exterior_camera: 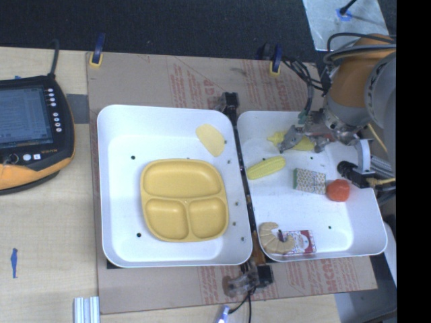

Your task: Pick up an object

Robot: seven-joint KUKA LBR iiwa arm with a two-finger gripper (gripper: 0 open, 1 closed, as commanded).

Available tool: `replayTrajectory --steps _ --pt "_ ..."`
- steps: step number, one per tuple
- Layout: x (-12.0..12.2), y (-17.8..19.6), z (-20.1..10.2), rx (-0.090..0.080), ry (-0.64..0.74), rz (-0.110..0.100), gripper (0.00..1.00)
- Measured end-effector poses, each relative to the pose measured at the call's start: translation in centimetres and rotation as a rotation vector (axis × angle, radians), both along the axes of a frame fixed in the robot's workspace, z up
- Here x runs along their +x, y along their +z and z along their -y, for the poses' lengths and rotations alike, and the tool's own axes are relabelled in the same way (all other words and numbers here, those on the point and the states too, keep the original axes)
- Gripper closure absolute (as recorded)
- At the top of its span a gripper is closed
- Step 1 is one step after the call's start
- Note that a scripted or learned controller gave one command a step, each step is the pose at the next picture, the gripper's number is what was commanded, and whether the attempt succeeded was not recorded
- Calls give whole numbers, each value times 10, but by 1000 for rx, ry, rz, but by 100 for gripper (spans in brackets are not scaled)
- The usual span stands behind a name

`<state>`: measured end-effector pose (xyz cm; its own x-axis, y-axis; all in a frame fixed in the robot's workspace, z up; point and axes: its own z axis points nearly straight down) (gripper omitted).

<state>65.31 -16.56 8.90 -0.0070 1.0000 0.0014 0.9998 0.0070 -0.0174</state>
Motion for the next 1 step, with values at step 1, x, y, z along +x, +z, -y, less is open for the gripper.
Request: replayTrajectory --steps 1 --pt "1 2 35 0 -4 6 0"
